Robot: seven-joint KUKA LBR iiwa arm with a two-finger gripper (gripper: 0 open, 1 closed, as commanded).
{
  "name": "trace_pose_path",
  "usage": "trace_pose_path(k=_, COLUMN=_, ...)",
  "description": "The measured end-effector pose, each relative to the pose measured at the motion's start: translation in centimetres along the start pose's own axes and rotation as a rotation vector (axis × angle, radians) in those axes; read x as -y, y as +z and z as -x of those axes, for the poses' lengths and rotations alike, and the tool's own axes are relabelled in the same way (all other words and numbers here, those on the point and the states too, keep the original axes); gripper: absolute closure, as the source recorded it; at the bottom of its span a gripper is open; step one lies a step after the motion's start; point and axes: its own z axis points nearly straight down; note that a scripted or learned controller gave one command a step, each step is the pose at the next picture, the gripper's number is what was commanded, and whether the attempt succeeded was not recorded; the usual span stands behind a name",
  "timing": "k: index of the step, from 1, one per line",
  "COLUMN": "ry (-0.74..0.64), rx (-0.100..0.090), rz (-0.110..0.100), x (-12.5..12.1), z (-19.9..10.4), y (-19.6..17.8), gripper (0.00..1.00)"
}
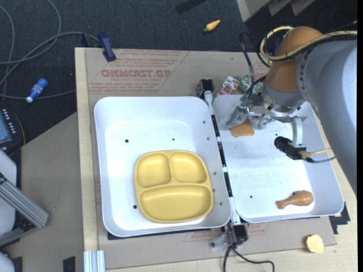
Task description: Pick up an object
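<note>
the hand is low in the right bin, up near its far-left corner, right over a brown bread-like piece; can't tell how the hand is set or whether it has a hold. a brown drumstick-shaped toy lies near the front edge. in the left bin, a yellow divided plate. a yellow chunk sits on the desk.

This was a robotics lab. A grey industrial arm with an orange band reached over a worktop covered in brown protective paper, bearing two white bins. Loose cables trailed over dark carpet, and an aluminium extrusion stood at the left edge.
</note>
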Motion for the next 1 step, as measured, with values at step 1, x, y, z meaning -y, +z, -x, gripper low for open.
trace_pose_path(k=1, ry=0.0, rx=0.0, rz=0.0, x=0.0, z=0.0, y=0.0, gripper=0.0)
